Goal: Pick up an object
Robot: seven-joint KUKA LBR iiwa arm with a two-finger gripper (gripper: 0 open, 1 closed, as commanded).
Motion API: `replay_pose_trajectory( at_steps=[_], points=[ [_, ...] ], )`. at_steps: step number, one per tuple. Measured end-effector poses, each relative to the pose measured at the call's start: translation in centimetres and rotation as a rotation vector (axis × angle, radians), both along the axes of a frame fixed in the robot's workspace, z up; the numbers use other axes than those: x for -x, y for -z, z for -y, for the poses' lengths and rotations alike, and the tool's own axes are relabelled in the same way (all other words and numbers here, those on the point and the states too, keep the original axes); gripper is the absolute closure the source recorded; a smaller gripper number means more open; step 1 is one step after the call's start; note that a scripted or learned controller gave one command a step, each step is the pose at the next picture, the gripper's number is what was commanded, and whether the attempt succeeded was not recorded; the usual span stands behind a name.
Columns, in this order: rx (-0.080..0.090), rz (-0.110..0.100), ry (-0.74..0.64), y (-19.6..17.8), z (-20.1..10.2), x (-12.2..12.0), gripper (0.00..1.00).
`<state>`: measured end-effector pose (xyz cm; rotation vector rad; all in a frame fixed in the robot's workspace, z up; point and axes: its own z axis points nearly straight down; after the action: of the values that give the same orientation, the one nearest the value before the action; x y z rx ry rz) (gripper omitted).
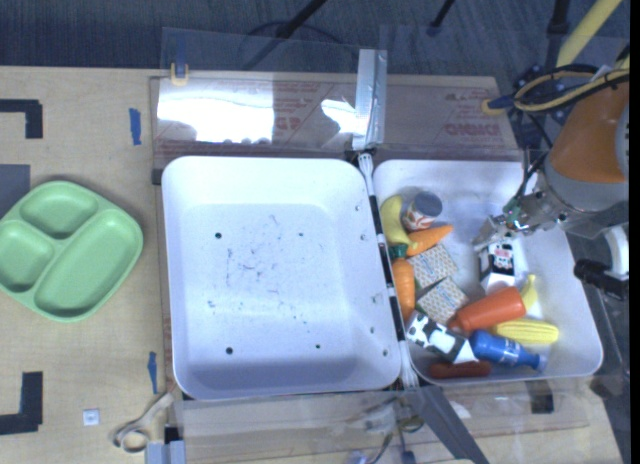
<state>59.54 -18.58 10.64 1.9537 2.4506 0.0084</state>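
Note:
The right bin point(560, 252) holds a heap of toy items. Among them are a carrot point(430, 239), two waffle-like squares point(437, 282), an orange-red piece point(490, 309), a yellow corn cob point(528, 332), a blue bottle point(505, 350) and a black-and-white figure point(432, 334). A small white carton with a dark label point(499, 263) stands near the bin's middle. My gripper point(503, 223) hangs low over the bin, just above that carton and to the right of the carton's upper end. The view is too small to tell whether it touches anything.
The left bin point(270, 272) lies beside the right one, a ridge between them. A green divided plate point(65, 249) rests on the bench at far left. A clear panel point(270, 102) stands behind the bins. Cables and the arm's body point(590, 152) crowd the right side.

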Motion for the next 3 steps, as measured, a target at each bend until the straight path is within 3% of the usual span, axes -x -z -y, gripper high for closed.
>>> replay_pose_trajectory(
  at_steps=[1, 2, 3],
  points=[
    [0.001, -0.006, 0.013, -13.6, 0.2, -4.3, 1.00],
    [-0.001, -0.009, 0.219, -13.0, 3.8, -0.1, 1.00],
    [-0.001, -0.006, 0.222, -22.1, 0.2, 0.7, 1.00]
  ],
)
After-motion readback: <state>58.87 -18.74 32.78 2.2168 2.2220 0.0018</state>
